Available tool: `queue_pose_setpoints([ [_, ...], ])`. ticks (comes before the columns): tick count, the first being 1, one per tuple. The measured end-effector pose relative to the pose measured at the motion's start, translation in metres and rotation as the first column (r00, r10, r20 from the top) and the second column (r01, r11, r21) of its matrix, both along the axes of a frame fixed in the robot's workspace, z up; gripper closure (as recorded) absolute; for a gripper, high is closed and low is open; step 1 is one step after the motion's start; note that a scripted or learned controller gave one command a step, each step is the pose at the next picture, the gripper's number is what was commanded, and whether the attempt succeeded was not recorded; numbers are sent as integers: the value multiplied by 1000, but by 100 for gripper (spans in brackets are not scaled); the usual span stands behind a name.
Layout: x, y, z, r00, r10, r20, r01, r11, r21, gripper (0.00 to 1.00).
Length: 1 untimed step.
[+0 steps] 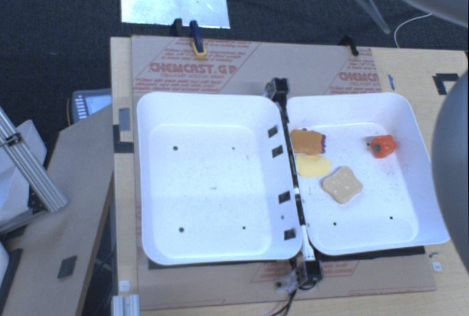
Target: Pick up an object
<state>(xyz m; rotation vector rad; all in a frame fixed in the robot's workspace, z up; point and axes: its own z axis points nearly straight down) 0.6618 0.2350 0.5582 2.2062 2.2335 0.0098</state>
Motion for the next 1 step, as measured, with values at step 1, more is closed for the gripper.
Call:
queue_pose_setpoints([
  [1, 0, 0, 11, 1000, 3, 2, -3, 1000, 1, 100],
])
